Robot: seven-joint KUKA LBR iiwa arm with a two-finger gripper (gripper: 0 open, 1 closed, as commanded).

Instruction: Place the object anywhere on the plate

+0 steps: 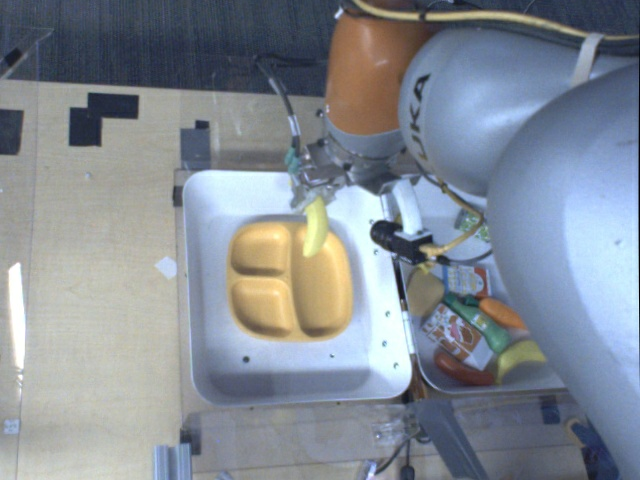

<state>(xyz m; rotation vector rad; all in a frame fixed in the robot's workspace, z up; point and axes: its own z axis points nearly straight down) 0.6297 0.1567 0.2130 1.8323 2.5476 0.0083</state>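
A yellow divided plate (290, 280) lies in the left white bin (210, 268). A pale yellow banana-shaped object (315, 228) hangs over the plate's upper right part, by the divider. Its top end sits between the fingers of my gripper (308, 196), which is shut on it just above the plate's far rim. The grey arm with its orange band (375, 68) reaches in from the upper right and covers much of the right side.
The right bin (430, 373) holds several toy foods: a carton (460, 333), an orange carrot (498, 313), a red piece (462, 370) and a yellow-green piece (520, 358). A black cable plug (395, 236) hangs near the bins' shared wall.
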